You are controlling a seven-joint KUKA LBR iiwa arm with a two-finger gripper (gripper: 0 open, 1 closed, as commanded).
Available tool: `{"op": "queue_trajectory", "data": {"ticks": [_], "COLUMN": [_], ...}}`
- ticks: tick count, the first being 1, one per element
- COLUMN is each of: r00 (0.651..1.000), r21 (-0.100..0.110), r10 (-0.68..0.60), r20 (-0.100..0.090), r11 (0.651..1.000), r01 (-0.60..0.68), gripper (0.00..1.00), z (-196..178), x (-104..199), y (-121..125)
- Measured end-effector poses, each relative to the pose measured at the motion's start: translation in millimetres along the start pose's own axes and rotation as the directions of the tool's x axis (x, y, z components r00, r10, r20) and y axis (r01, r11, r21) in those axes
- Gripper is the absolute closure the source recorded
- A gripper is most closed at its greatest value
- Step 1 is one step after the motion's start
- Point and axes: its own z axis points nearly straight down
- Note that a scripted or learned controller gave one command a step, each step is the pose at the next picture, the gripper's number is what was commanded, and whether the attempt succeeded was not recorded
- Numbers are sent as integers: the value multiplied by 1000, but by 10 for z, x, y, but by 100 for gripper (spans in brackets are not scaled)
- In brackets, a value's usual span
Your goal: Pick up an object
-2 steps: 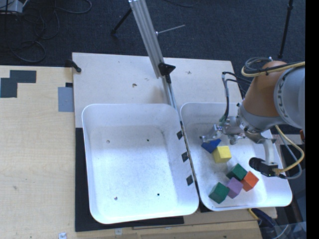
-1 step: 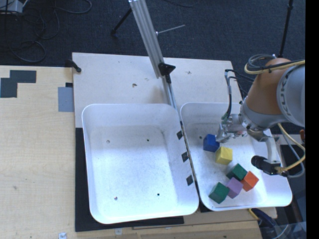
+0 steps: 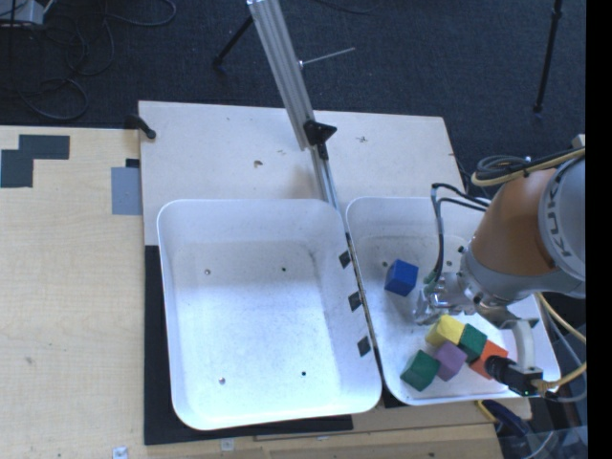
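The right bin (image 3: pixel 382 220) holds several small blocks. A blue cube (image 3: pixel 402 276) lies near its middle. Closer to the front sit a yellow block (image 3: pixel 445 331), a green block (image 3: pixel 472 339), a purple block (image 3: pixel 449 360), a dark green block (image 3: pixel 419 369) and an orange block (image 3: pixel 491 356). My gripper (image 3: pixel 433 305) hangs low in the right bin, just right of and below the blue cube and just above the yellow block. Nothing shows between its metal fingertips.
The left bin (image 3: pixel 172 256) sits beside the right one, with a divider carrying black clips (image 3: pixel 354 299) between them. A slanted aluminium rail (image 3: pixel 287 75) rises behind the bins. Cables (image 3: pixel 497 168) loop behind the arm at the right.
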Motion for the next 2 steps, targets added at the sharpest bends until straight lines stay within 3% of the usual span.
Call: {"op": "queue_trajectory", "data": {"ticks": [1,2], "r00": [1000,1000], "r21": [-6,-12], "r10": [3,-4], "r20": [2,3], "r11": [1000,1000], "r01": [-3,4], "gripper": [0,0], "z": [-8,181], "x": [-15,194], "y": [24,787]}}
